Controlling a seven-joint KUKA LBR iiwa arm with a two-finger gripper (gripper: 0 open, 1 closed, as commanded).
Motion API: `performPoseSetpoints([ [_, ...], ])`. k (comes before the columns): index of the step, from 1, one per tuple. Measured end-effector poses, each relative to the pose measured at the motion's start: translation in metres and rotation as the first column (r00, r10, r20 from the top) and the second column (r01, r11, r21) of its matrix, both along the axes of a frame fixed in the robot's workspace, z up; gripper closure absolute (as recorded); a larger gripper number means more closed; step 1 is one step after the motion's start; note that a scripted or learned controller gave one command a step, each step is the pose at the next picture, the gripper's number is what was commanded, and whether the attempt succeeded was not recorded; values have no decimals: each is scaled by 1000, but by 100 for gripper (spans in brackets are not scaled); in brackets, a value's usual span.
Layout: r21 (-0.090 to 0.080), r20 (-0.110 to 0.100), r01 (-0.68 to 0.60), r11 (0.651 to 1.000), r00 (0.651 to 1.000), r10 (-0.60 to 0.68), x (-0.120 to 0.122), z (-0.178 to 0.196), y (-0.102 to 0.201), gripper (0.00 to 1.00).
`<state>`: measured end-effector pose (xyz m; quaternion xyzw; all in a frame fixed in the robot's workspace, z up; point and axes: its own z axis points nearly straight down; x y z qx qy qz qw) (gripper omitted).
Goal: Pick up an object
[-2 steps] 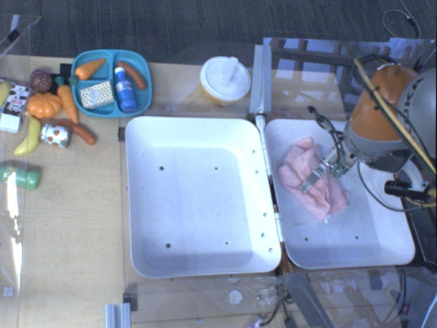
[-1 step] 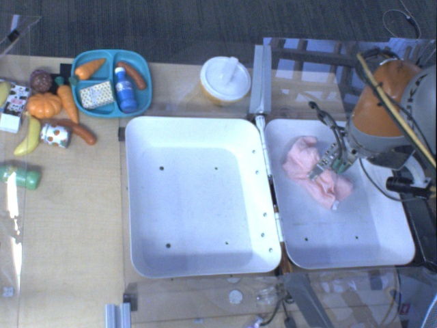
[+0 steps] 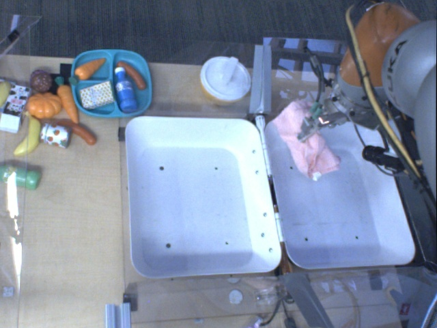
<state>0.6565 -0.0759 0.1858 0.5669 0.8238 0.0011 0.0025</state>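
Observation:
A crumpled pink cloth (image 3: 308,147) lies in the right white bin (image 3: 355,231), toward its far left corner. My gripper (image 3: 311,126) comes in from the right and sits right over the cloth's upper middle, touching or nearly touching the fabric. The gripper's tip is small and dark against the cloth. The grey arm with its orange band (image 3: 372,33) rises at the far right.
The left white bin (image 3: 198,251) adjoins the right one. On the bench at left are a blue divided plate (image 3: 113,84) with toy food, loose toy vegetables (image 3: 51,111) and a green item (image 3: 24,176). A white-lidded yellow bowl (image 3: 225,78) stands behind the bins.

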Motion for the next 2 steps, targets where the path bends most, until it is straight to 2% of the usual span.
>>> performPoseSetpoints([
  [1, 0, 0, 101, 995, 995, -101, 13, 34, -17, 100],
  [2, 0, -1, 69, 998, 998, -69, 13, 45, 35, 100],
])
